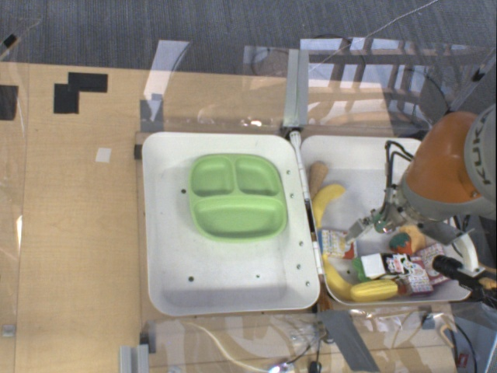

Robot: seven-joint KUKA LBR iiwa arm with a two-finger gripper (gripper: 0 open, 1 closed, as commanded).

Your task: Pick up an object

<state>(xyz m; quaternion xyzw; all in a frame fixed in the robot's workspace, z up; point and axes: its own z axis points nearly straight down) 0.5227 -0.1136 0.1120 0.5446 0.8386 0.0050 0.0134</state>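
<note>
Counting two bananas [327,201], one green tray [237,196].

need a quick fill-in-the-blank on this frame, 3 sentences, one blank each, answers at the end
1. The green divided tray lies in the ___ bin.
2. The tray has ___ compartments.
3. The arm's band above the right bin, where a banana lies, is ___ in colour.

Answers: left; three; orange
</note>
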